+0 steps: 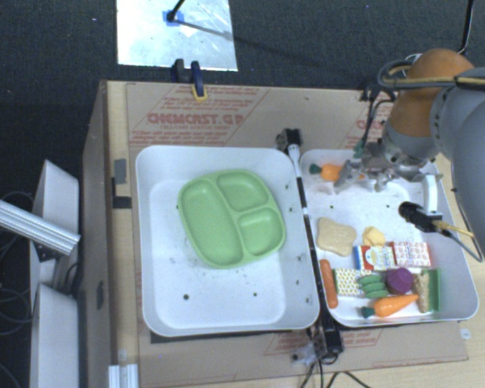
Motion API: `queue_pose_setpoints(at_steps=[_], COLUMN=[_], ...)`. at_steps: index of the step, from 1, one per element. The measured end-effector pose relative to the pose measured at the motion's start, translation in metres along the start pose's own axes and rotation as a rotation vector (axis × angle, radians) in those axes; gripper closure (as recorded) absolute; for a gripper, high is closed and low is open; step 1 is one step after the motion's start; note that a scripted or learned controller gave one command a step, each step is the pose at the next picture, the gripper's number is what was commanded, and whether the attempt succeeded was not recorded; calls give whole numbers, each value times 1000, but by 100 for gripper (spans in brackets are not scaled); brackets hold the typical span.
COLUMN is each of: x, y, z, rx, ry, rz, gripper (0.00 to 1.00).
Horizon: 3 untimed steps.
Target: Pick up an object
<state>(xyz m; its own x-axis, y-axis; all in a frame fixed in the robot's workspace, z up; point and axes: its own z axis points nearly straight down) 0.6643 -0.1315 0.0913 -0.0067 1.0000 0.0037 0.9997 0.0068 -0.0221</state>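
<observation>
1. Lying in the right bin (349, 210) are the objects to pick, most of them crowded along its near side: a carrot (392, 304), beans (372, 285), a purple ball (399, 280), a sausage (329, 283) by the left wall, and two red-and-white boxes (396, 255) side by side.
2. A bread slice (335, 234) and a yellow piece (374, 236) sit near the middle of that bin, apart from each other and just behind the boxes.
3. An orange piece (330, 170) lies alone in the far left corner of the right bin, well apart from the near cluster.
4. A white bar (431, 191) lies along the right wall.
5. The left bin (170, 297) holds a green plate (230, 217) with three compartments, set at a slant near its middle.
6. Both bins rest on a brown board (194, 115) with red lettering.
7. The arm (469, 136) reaches in from the right over the far side of the right bin, its orange band (412, 115) above the wrist, pointing down.
8. The gripper (364, 173) hangs low over the far end of the right bin, just beside the orange piece and to its right, with bare floor beneath it.
9. Whether the gripper is open or closed cannot be told; nothing is seen in its grasp.
</observation>
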Motion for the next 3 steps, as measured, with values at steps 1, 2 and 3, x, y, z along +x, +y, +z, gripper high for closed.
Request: queue_pose_setpoints(at_steps=[1, 2, 3], x=[-3, 11, 19], y=[0, 2, 1], z=[10, 9, 9], rx=[-3, -9, -7], ry=[-1, -4, -7], rz=[3, 2, 2], gripper=[0, 0, 0])
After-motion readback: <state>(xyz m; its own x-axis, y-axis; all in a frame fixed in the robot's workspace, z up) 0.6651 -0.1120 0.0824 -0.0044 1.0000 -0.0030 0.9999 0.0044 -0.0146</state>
